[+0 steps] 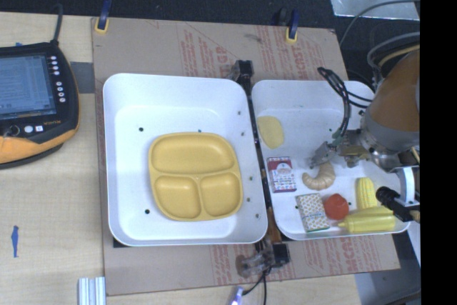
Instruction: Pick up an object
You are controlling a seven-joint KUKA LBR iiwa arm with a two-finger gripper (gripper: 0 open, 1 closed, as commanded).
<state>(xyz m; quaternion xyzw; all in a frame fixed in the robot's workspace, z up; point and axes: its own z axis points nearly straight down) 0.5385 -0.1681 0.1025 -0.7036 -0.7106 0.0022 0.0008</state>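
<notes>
Claw (327, 152) is down in the right bin (300, 98), poised right over the croissant (319, 176), fingers spread a little with nothing between them. The croissant lies on the bin floor between the red card (281, 174) and the corn cob (365, 191), the tomato (335, 206) just below.

yellow tray (194, 176) in left bin (121, 153), tool (325, 153) above croissant (319, 177)
</notes>
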